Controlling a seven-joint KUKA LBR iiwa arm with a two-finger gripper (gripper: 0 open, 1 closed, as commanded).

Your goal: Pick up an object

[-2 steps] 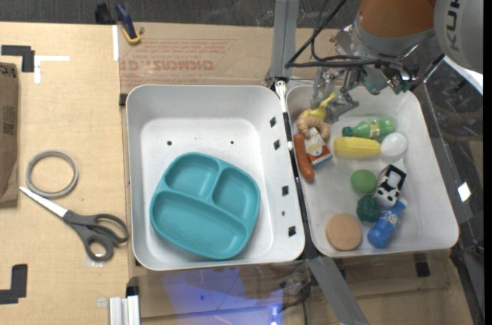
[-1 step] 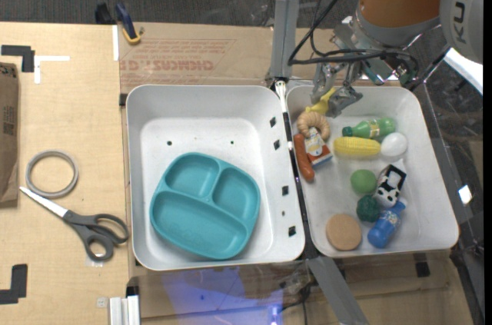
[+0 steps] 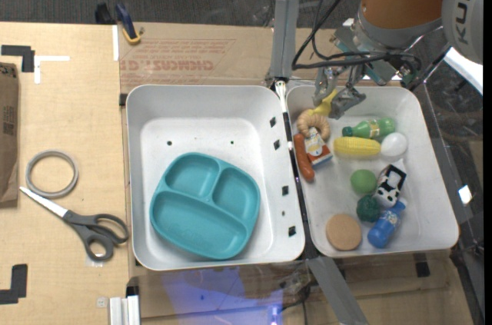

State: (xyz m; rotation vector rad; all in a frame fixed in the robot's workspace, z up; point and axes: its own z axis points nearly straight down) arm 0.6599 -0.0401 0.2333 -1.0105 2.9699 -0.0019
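My gripper [image 3: 341, 89] hangs over the back left corner of the right bin [image 3: 430, 162], under the orange wrist band. A small yellow banana-like toy [image 3: 325, 104] sits between its fingers and slants down to the left, so the gripper is shut on it. Just below lie a beige ring toy [image 3: 314, 121], a small printed box [image 3: 317, 150] and an orange-red sausage [image 3: 304, 160]. Further right are a yellow corn cob [image 3: 357, 147], a green bottle [image 3: 373, 127] and a white egg [image 3: 393, 144].
The front of the right bin holds a green ball [image 3: 364, 181], a black-and-white cow [image 3: 390, 186], a blue bottle [image 3: 382, 231] and a tan disc [image 3: 344, 231]. A teal divided plate [image 3: 205, 204] lies in the left bin [image 3: 142, 162]. Scissors [image 3: 77, 220] and a tape roll [image 3: 51, 172] lie on the bench.
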